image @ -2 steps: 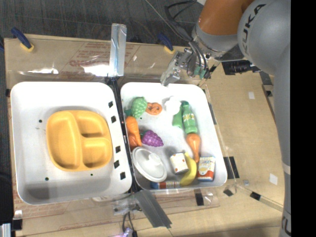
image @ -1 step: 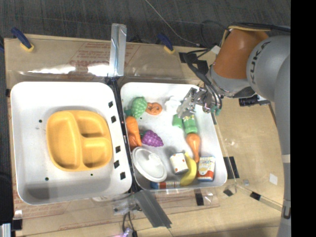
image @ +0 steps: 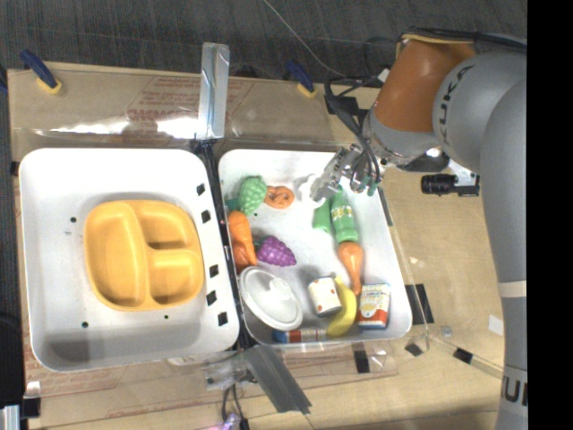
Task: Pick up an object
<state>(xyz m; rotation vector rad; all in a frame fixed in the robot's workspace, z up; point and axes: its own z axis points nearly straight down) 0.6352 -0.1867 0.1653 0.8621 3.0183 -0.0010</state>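
The right bin point(image: 394, 267) holds several toy foods. A green bottle point(image: 341, 219) lies near its far right wall, with an orange carrot point(image: 352, 263) just below it. My gripper point(image: 346, 182) hangs over the bin's far right corner, right above the top end of the green bottle. Its fingers are spread, and I see nothing held between them. Further left lie a green leafy vegetable point(image: 252, 193), a small orange piece point(image: 279, 197), a second carrot point(image: 240, 238) and purple grapes point(image: 277, 252).
At the near end of the right bin sit a white bowl point(image: 269, 298), a small white can point(image: 322, 296), a banana point(image: 346, 312), a juice carton point(image: 374, 305) and a marker point(image: 300, 334). The left bin point(image: 45, 186) holds a yellow divided tray point(image: 143, 251).
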